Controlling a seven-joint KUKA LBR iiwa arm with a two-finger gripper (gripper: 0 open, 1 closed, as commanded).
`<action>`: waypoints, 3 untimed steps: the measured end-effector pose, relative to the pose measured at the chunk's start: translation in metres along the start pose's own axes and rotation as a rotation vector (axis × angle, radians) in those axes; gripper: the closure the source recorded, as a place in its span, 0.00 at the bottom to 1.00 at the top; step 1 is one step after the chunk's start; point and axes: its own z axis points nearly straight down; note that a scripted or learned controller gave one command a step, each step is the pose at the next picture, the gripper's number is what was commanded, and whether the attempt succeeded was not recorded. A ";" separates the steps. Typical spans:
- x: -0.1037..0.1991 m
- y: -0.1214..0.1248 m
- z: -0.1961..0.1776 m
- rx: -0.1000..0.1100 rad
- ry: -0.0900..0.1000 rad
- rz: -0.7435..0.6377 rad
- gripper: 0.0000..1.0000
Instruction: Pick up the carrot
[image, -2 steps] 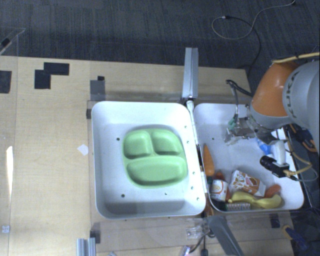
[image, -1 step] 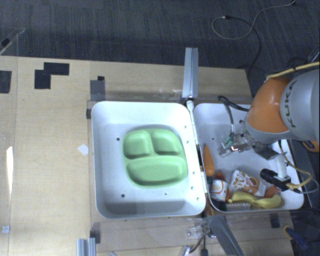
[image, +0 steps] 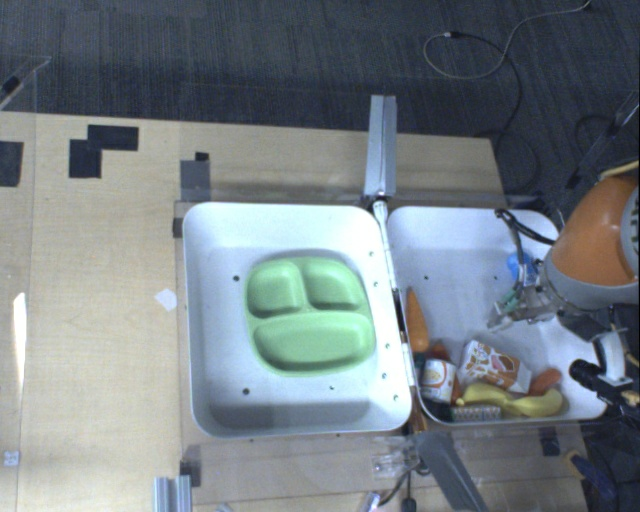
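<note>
Pale wooden bench (image: 90, 300) under the right bin (image: 450, 250). Left of the right bin, touching it wall to wall, a second white bin (image: 210, 300) with a green divided plate (image: 305, 315) in its middle. Over the right bin's right edge, the arm (image: 600, 235), grey with its orange band. Along the right bin's near wall, a banana (image: 520, 403); just behind that, a printed packet (image: 490, 365); in the near left corner, a small can (image: 435, 378). Against the right bin's left wall, lying lengthwise, the carrot (image: 415, 322), its near end close to the can. Above the right bin's right half, well apart from the carrot, the claw (image: 522, 305); cannot tell whether open or closed, and nothing seen gripped. Looks like the approach step, pick not yet made. Next, probably: cross the right bin to its left wall, line up with the carrot's length, come down clear of wall and can.
</note>
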 end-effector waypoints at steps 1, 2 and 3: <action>-0.029 -0.045 0.000 0.000 0.000 -0.075 1.00; -0.036 0.003 -0.094 0.006 0.005 -0.070 1.00; -0.003 0.071 -0.124 0.004 0.006 -0.417 1.00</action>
